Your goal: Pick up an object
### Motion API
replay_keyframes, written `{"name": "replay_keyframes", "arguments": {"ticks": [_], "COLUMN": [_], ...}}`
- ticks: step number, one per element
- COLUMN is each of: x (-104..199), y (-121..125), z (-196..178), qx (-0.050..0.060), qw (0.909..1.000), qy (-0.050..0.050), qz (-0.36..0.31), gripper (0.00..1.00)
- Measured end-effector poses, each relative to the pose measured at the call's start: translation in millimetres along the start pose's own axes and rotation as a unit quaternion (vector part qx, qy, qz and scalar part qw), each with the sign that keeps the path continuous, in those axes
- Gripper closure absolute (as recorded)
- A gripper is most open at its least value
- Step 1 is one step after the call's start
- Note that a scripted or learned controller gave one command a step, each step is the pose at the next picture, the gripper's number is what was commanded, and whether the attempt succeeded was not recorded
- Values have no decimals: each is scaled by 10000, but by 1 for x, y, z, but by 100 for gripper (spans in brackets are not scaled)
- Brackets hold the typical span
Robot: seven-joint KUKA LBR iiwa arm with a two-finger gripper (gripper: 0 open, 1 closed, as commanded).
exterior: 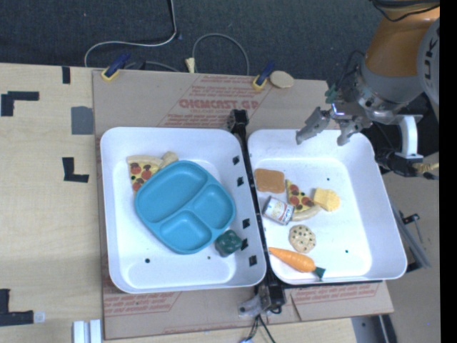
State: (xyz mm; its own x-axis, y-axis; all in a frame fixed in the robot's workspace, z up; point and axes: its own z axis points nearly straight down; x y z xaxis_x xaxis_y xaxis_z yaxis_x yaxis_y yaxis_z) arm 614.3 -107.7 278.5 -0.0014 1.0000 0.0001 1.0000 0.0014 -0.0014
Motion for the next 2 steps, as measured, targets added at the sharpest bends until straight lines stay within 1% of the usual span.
{"name": "replay_keyframes", "arguments": {"ticks": [1, 2], "x": [24, 43], "y": [47, 22], "z": [101, 94], "qx": [29, 11], "qw": [10000, 10000], "qy": [5, -1], "qz": [-10, -4], "gripper": [0, 0]}}
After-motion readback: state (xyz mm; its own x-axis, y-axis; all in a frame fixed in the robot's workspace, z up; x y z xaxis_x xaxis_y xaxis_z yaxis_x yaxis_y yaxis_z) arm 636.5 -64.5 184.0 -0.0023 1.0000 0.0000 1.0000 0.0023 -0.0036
